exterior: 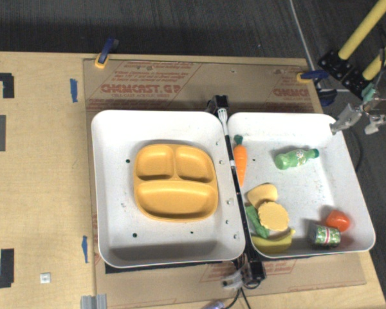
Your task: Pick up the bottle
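Note:
The bottle (294,158) is small and green with a pale label. It lies on its side in the upper middle of the right bin (309,188), cap pointing right. My gripper (355,116) shows as a grey metal piece at the right edge, just outside that bin's far right corner. It hangs up and to the right of the bottle, well apart from it, with nothing seen in it.
The right bin also holds a carrot (240,161) along its left wall, a burger (271,215), a banana (274,240), a green can (325,235) and a red tomato (338,221). A yellow divided plate (175,180) lies in the left bin (109,192).

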You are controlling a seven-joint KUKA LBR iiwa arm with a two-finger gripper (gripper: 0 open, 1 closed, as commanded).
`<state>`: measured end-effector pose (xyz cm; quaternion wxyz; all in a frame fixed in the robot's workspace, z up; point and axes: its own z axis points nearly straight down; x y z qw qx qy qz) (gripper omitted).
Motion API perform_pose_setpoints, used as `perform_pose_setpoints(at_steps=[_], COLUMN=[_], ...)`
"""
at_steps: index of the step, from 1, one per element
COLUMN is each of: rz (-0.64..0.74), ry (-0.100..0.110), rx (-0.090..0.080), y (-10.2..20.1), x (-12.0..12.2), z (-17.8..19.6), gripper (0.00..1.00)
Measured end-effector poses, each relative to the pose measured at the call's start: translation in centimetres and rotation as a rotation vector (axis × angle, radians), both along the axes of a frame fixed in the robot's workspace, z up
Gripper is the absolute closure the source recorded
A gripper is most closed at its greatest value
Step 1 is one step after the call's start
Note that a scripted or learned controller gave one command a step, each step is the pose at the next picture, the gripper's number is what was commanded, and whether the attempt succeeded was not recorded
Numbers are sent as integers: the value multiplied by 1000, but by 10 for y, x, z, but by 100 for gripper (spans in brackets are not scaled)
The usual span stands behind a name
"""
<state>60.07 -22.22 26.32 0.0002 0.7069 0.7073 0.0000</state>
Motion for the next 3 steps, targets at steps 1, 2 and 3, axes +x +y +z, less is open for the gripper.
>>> perform_pose_setpoints(at_steps=[1,2,3], rz=[231,21,-181], ry=[1,2,-1], rx=[1,2,0], y=[19,49,86], x=[-51,-90,-27], z=[-160,-149,-55], gripper=[0,0,0])
